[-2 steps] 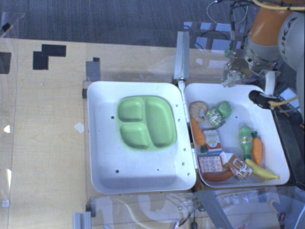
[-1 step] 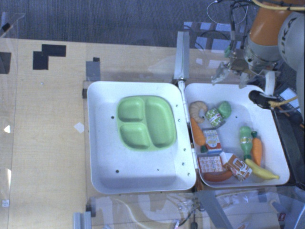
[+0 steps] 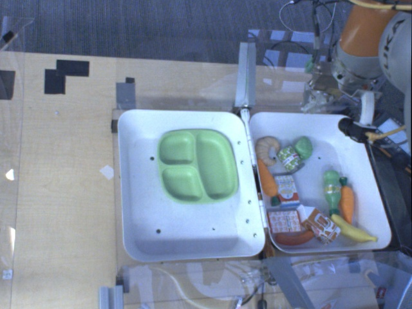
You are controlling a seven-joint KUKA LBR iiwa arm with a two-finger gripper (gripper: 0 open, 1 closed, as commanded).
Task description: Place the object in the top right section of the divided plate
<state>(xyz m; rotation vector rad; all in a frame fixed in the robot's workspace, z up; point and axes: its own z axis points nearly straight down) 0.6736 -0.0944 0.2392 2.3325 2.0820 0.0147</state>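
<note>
You are looking at the arm (image 3: 376, 24) sitting high at the upper right, above the far rim of the right bin (image 3: 380, 192). The gripper (image 3: 322, 95) is hanging just past that rim, over the bench rather than over the toys. Whether the claw is open or closed, you cannot tell; nothing is showing in its grasp.

The green divided plate (image 3: 196, 165) is lying in the left bin (image 3: 138, 192), all sections bare. The top right section (image 3: 215, 166) is the long one nearest the bin divider.

The candidates are all lying in the right bin: a shrimp (image 3: 267, 149), a green vegetable (image 3: 295, 154), a small carton (image 3: 286, 188), a carrot (image 3: 347, 201), a banana (image 3: 353, 230), a sausage (image 3: 294, 238).

Judging by this, you are at the very start: nothing picked, nothing placed. The next move is calling for a descent into the right bin onto one item. The pieces are crowding each other, so a clean grasp looks doubtful.
</note>
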